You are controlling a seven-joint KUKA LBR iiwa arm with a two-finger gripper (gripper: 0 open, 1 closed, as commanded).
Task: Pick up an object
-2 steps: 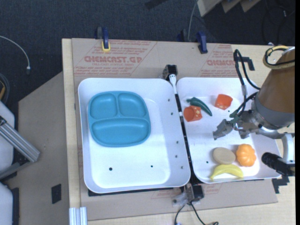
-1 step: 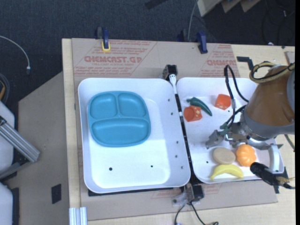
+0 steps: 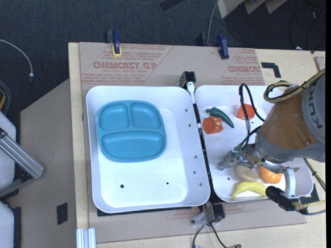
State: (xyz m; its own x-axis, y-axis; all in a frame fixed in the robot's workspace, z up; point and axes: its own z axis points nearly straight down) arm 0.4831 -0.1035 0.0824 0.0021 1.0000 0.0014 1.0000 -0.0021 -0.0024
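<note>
The grey arm with its orange band [image 3: 289,125] reaches over the right shallow white bin [image 3: 220,187]. The left shallow white bin [image 3: 145,185] carries a blue three-compartment plastic plate [image 3: 132,130]. In the right bin, a yellow banana [image 3: 249,189] lies near the front wall, a red pepper with a green stem [image 3: 213,124] sits toward the back, and an orange round fruit [image 3: 270,176] rests beside the wrist. The metal two-finger gripper [image 3: 227,161] hangs just above the banana; whether it is parted or closed cannot be told.

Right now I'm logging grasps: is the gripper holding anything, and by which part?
Cannot tell: the gripper is low in the right bin, beside the banana.
</note>
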